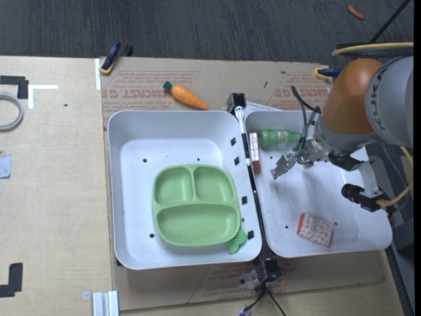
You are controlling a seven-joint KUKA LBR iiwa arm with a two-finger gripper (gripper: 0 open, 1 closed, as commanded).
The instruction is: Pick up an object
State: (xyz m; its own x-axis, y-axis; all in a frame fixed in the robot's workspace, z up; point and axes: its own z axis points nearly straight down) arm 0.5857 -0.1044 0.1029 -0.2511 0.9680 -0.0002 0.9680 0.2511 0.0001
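On the table (52, 176), the left bin (125, 150) holds a green tray (196, 206) with a small green piece (237, 242) at its corner. A toy carrot (186, 95) lies on the cardboard behind. In the right bin (368, 232), a green bottle (277, 137) lies at the back wall and a small orange box (315, 229) near the front. The gripper (284, 168) hangs between them, nearer the bottle; its fingers look slightly parted with nothing between them. Judging by this, the reach is in hand: next it must settle over one object and close. The bin wall crowds the bottle.
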